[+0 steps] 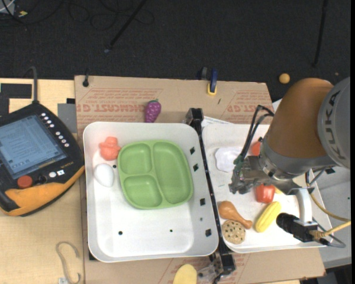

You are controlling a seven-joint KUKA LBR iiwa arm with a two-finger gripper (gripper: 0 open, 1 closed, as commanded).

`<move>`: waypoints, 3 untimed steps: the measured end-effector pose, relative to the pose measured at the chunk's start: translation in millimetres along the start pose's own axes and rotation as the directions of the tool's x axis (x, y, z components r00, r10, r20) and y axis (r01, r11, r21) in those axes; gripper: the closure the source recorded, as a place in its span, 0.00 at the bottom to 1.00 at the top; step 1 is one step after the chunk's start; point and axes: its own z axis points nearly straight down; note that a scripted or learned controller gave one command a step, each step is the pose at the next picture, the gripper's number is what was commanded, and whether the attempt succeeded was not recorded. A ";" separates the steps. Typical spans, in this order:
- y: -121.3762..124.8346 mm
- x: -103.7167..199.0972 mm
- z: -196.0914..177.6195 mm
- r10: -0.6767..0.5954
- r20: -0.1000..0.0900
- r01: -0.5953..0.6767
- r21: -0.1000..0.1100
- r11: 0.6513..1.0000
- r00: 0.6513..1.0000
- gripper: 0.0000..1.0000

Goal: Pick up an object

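My gripper hangs low over the left part of the right bin, under the grey wrist with its orange band. Just to its right lies a red toy piece. Below it rest a brown drumstick, a speckled cookie and a yellow corn-like piece. A white piece lies just above the gripper, and a red-orange piece peeks out beside the arm. Nothing is visibly held.
The left bin holds a green divided plate, an orange-red toy and a white egg. Outside the bins are purple grapes, a yellow fruit and a teach pendant.
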 end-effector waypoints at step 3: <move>-0.5 -11.3 -1.2 0.001 0.000 -0.001 -0.001 1.000 1.000 1.00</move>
